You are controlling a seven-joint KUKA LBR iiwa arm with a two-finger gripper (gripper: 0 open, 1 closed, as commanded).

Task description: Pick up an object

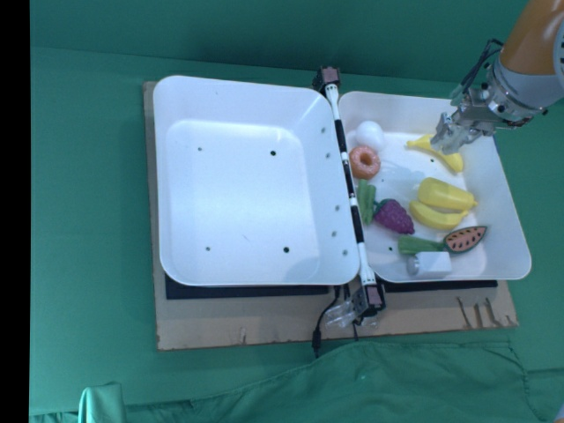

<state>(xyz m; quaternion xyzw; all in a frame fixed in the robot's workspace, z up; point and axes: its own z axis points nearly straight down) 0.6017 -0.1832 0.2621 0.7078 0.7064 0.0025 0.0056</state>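
Banana [438, 151], small and yellow, lies in the right bin [509, 203] near its far edge, tilted with one end toward the egg side and the other toward the right wall. Gripper [451, 139] sits directly over it, low above the fruit; whether it touches or clasps the banana cannot be told from this slanted angle. Arm [529, 55] enters from upper right, orange band above a grey wrist. Other contents of right bin: white egg [370, 134] near the divider at the far side; glazed donut [364, 161] just beside and in front of the egg; green vegetable [366, 201] lying along the divider; purple grape bunch [394, 216] touching or just beside the green piece; yellow pepper-like piece [445, 195] mid-bin, with a second banana [435, 217] just beside it on the near side; watermelon slice [465, 239] toward the near right; a green item [416, 245] near the front wall, with a white block [432, 263] just beside it. Left bin [176, 113] shows bare white floor with a few dark dots. A black-and-white striped bar [345, 179] runs between the two bins. Both bins rest on a cardboard sheet [238, 324] over green cloth [79, 192].
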